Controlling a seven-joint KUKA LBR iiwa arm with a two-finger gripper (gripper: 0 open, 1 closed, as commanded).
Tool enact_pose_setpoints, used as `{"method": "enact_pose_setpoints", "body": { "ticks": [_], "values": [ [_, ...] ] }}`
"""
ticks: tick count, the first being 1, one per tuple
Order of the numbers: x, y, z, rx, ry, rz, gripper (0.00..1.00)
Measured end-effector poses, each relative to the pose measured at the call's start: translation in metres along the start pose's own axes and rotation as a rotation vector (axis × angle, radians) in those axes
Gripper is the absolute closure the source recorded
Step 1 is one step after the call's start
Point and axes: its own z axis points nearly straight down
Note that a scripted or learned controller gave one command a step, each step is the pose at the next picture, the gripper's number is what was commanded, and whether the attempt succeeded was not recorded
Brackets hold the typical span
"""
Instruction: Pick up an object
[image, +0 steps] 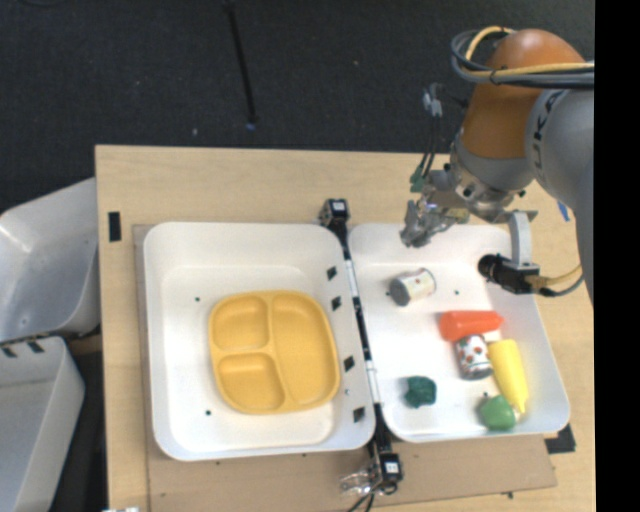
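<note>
My gripper (418, 230) hangs over the far left part of the right bin (400, 410), with nothing visibly held. Just below it lies a small grey and white cylinder (410, 287) on its side. Further right in that bin are an orange block (470, 324), a small red and white can (472, 357), a yellow banana-like piece (508, 372), a light green fruit (496, 413) and a dark green lump (420, 391).
The left bin (170, 400) holds a yellow divided plate (272, 351). A raised divider (355, 320) with black clips runs between the two bins. The wooden bench (120, 190) surrounds them.
</note>
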Motion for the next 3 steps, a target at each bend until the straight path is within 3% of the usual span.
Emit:
{"method": "enact_pose_setpoints", "body": {
  "ticks": [2, 3],
  "values": [
    [0.090, -0.018, -0.001, -0.002, 0.002, -0.003, 1.00],
    [0.150, -0.029, 0.006, 0.000, 0.001, -0.003, 1.00]
  ]
}}
